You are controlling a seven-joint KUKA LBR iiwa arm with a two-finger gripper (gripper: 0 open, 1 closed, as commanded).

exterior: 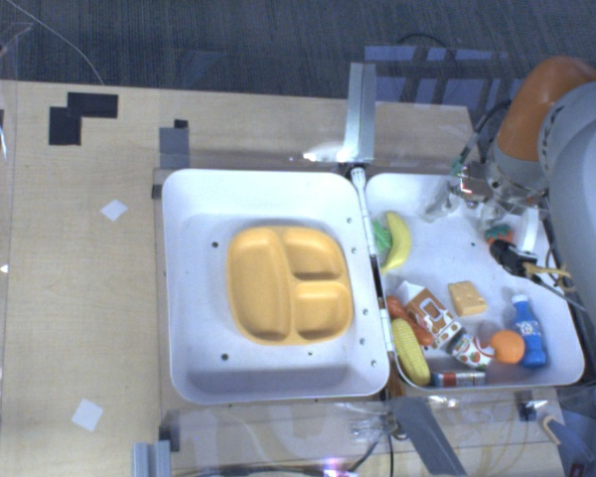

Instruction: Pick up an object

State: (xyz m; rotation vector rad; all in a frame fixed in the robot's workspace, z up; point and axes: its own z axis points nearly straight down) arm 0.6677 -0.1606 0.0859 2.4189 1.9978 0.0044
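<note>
The right bin [432, 235] holds several small things: a yellow banana [398, 239] beside a green item [381, 235] by its left wall, a tan cracker [466, 297], a small printed carton [429, 311], a corn cob [408, 350], an orange [508, 347], a blue bottle [527, 331] and a red marker [461, 378]. My gripper [441, 205] hangs over the bin's far part, to the right of the banana and apart from it, with nothing visibly in it.
The left bin [194, 266] holds a yellow divided tray [286, 282]. A metal divider post [361, 117] stands behind the seam between the bins. The grey arm [576, 157] and its cables cover the right bin's far right corner.
</note>
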